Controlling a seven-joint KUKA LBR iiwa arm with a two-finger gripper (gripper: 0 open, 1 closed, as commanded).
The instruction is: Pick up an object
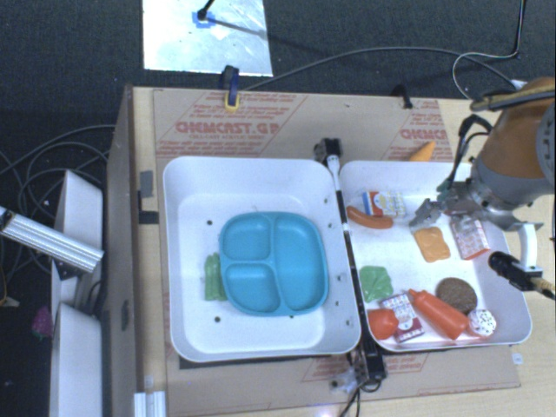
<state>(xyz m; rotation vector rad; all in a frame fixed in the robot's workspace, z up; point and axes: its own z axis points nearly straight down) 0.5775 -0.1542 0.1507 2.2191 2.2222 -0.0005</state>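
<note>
**Claw low over right bin, target not yet secured**

Orange slab [432, 245] lies just below-left of the claw [432, 212], flat on the right bin [521, 320] floor. Claw fingers look spread, nothing between them. Red-white packet [469, 237] sits close right; hot dog [369, 219] left. Judgement: centre over slab, descend straight, close without clipping the packet.

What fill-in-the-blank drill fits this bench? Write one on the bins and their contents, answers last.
1. The blue divided plate lies in the ____ bin as the camera sees it.
2. The hot dog lies in the ____ bin.
3. The gripper hovers over the ____ bin.
4. The orange carrot-like piece lies ____ both bins, on the board.

Answers: left; right; right; outside
</note>
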